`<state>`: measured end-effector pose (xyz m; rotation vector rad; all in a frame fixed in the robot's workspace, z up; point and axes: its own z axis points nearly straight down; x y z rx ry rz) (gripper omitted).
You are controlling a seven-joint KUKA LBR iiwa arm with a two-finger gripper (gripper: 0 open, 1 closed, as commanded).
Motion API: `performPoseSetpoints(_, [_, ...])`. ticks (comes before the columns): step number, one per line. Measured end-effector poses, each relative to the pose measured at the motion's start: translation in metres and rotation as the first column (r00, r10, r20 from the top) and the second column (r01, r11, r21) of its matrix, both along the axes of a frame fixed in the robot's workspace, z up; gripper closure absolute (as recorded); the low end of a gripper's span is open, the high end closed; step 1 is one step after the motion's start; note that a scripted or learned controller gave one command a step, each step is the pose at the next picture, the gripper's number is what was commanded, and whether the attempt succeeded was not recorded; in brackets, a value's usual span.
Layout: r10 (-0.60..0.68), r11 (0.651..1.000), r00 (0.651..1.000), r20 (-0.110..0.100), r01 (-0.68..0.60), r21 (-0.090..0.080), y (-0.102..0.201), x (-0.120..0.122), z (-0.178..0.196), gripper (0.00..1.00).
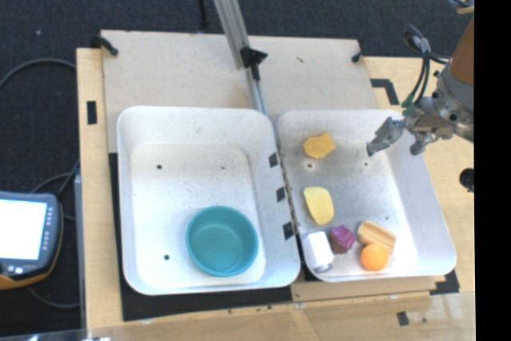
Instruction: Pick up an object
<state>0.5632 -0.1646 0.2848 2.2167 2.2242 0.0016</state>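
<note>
The right bin (415, 196) holds several small objects: a yellow-orange lump (318, 145) at the back, a pale yellow piece (319, 205) in the middle, and along the front a white cylinder (319, 250), a purple piece (342, 238), a tan block (375, 234) and an orange ball (374, 257). My gripper (399, 137) hangs over the bin's back right corner, to the right of the yellow-orange lump. Its two fingers (380, 137) are spread apart with nothing between them.
A teal bowl (223, 240) sits in the left bin (160, 132) toward its front. A slanted metal rail (231, 12) runs from the top of the view down to the gap between the bins. A tablet-like device (24, 235) lies at the far left.
</note>
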Motion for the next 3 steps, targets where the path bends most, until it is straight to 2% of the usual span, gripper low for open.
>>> performPoseSetpoints(1, [0.000,1.000,1.000,0.000,0.000,0.000,0.000,0.000,0.000,0.00])
performPoseSetpoints(3, [-0.005,1.000,1.000,-0.005,0.005,-0.001,0.003,0.000,-0.085,0.00])
